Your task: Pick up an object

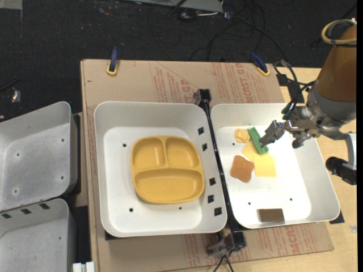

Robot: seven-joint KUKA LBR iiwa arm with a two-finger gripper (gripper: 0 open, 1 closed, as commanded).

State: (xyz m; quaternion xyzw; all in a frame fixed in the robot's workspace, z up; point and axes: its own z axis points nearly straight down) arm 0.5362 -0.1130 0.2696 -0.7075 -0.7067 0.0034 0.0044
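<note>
**Gripper over the green piece in the right bin, fingers unreadable**

Target candidate: small green block, lying tilted in the upper-middle of the right bin. It overlaps the top edge of a flat yellow square and sits just beside a pale yellow lump on its left. Gripper comes in from the right at a slant, tip right at the green block's upper end. Contact or grasp: cannot tell, the fingertips are too small and dark to read, so spread vs pressed together is unknown.

Other items in the same bin: orange-brown toast-shaped piece touching the yellow square's left side; brown rectangular block well apart, near the front wall.

Left bin holds a yellow divided plate, three compartments, sitting flat in the centre.

Both bins rest on a cardboard sheet, clipped at the back edge by two yellow-and-blue clamps.
</note>
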